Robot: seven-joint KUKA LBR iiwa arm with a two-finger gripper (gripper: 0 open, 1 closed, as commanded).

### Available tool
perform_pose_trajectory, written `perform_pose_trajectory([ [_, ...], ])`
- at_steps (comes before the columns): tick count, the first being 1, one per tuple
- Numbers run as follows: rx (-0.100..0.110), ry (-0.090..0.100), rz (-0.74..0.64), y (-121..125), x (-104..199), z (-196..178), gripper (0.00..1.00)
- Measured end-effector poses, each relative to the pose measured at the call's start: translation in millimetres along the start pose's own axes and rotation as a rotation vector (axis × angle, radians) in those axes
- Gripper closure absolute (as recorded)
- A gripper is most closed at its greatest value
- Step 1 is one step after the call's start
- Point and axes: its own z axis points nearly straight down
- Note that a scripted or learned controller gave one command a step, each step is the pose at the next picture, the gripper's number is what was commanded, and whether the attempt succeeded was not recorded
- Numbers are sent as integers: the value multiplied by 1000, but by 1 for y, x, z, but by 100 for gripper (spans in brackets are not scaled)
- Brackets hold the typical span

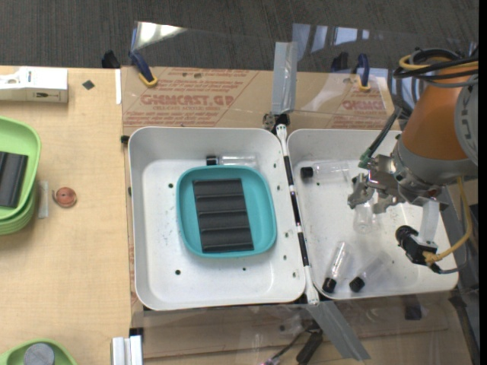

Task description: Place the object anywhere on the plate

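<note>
End effector [370, 196] near right bin's [449, 280] far-right wall

The cardboard sheet [199, 97] lying on the bench behind the left bin carries red print. Its largest line reads roughly "CHEMCAST GP", though some letters are blurred; the smaller lines above and below it are too fine to read. A second cardboard sheet [365, 103] behind the right bin bears the same kind of red print, partly hidden under clear plastic, and it cannot be read.
</note>
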Motion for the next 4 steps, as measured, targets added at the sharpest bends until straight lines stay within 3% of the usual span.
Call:
perform_pose_trajectory([
  [1, 1, 1, -92, -33, 50, 0, 100],
  [2, 0, 1, -91, -33, 49, 0, 0],
  [3, -2, 0, -83, -38, -37, -36, 0],
  [4, -3, 0, -131, -18, -108, -149, 0],
])
